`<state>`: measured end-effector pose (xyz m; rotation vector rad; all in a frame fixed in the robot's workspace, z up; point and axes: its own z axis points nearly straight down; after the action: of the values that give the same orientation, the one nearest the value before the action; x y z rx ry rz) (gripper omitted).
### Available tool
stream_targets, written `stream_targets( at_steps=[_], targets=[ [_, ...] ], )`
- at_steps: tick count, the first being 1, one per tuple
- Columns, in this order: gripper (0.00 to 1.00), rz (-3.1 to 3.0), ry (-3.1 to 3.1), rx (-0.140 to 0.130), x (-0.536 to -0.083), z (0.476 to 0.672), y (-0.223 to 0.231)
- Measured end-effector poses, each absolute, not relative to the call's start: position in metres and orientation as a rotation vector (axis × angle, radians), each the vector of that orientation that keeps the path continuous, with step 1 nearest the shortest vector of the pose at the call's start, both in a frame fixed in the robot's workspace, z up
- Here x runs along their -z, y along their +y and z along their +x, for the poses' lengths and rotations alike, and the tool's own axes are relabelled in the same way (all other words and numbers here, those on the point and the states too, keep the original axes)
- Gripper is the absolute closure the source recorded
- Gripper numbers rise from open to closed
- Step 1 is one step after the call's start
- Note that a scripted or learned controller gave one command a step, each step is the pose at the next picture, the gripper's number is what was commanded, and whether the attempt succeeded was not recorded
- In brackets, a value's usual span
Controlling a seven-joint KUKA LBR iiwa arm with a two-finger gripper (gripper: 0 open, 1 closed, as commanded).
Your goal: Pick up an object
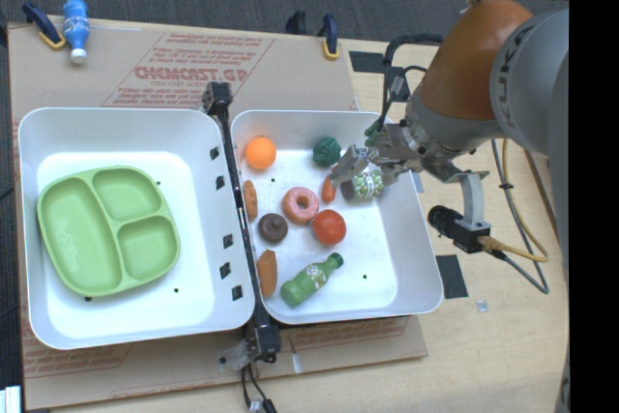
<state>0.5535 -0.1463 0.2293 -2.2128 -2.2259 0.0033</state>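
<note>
The right bin (406, 266) holds several toy foods: an orange ball (259, 153), a dark green vegetable (327, 150), a pink donut (301, 204), a chocolate donut (274, 227), a red tomato (330, 227) and a green bottle (311, 279) lying on its side. My gripper (354, 169) hangs low over the bin's upper right part. A pale green, leafy object (367, 185) sits right at its tip, partly covered by it. A small orange-red piece (329, 191) lies just left of the gripper.
Two brownish-orange pieces (250, 199) (267, 272) lie along the right bin's left wall. The left bin (193, 285) holds a green divided plate (108, 229). A blue bottle (75, 27) stands at the board's far left corner. A black cable fitting (455, 227) juts out past the right bin's rim.
</note>
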Motion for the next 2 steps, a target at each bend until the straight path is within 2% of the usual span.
stream_targets(
  at_steps=[1,2],
  targets=[
    [0.0,-2.211,-2.225,-0.005,-0.114,0.475,-0.159],
    [0.0,-2.21,-2.229,-0.003,-0.091,0.512,-0.125]
  ],
)
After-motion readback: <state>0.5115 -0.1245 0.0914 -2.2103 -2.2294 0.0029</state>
